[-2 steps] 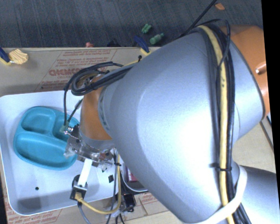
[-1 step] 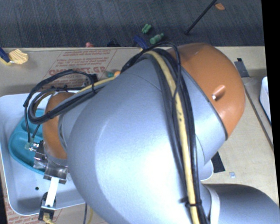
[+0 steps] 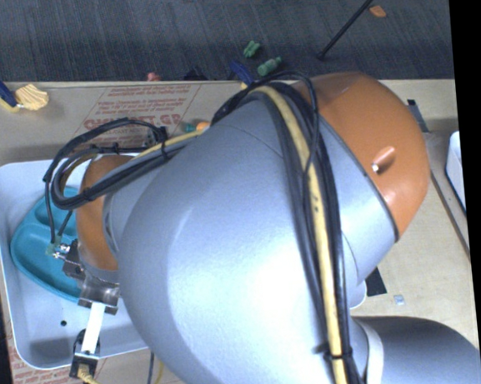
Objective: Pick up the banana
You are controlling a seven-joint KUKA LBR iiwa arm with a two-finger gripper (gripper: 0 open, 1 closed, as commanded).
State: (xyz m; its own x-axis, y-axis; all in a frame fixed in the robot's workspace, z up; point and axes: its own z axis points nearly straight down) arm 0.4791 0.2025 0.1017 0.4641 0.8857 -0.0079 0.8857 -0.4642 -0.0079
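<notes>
My grey arm (image 3: 255,261) looms close under the camera and covers the middle of the bench. Its wrist, with the orange band (image 3: 97,224), hangs over the left white bin (image 3: 18,332). A teal, rounded object (image 3: 37,255) lies in that bin, right beside the wrist on its left. Black cables (image 3: 94,149) loop over the wrist. The arm hides whatever lies under the wrist and in the right part of the bin.
A cardboard sheet (image 3: 132,100) lies behind the left bin, with a yellow-and-blue clamp (image 3: 23,97) at its far left corner. A white tag and a yellow cable (image 3: 90,338) hang near the bin's front wall. The second bin's rim (image 3: 454,168) peeks out at the right.
</notes>
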